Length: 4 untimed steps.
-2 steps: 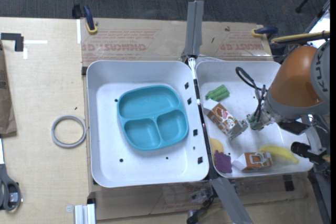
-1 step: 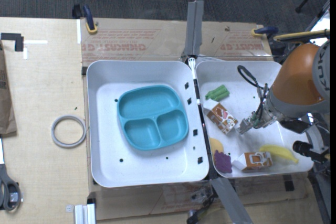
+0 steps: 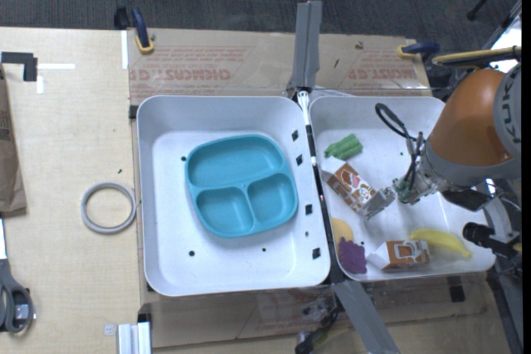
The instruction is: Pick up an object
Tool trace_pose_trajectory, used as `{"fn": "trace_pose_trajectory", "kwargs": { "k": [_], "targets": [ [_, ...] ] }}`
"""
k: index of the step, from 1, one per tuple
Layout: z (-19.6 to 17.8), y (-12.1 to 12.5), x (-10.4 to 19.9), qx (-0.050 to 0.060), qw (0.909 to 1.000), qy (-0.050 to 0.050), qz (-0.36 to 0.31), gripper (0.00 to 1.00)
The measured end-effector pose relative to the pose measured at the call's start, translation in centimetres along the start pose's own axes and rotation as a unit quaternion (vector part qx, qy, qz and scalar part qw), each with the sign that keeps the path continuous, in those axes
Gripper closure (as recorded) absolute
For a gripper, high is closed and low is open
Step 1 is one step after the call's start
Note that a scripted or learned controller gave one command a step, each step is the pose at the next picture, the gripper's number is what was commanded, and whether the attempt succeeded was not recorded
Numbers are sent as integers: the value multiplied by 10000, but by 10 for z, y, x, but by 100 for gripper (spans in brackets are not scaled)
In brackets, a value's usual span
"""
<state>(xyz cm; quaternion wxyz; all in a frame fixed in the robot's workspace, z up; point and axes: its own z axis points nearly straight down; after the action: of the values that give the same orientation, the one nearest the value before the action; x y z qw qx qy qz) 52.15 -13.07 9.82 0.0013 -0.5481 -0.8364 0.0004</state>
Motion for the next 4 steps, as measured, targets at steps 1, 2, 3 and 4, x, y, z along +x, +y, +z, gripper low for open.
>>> {"fn": "trace_pose_trajectory", "kwargs": {
  "k": [1, 2, 3, 4],
  "targets": [
    [8, -29, 0, 1, 9986, 3, -536, 0],
    [7, 40, -36, -14, 9898, -16, -1422, 0],
    [7, 90, -3, -14, 9723, -17, -2339, 0],
    [-94, 108, 4, -16, 9610, -22, -2765, 0]
  ]
}}
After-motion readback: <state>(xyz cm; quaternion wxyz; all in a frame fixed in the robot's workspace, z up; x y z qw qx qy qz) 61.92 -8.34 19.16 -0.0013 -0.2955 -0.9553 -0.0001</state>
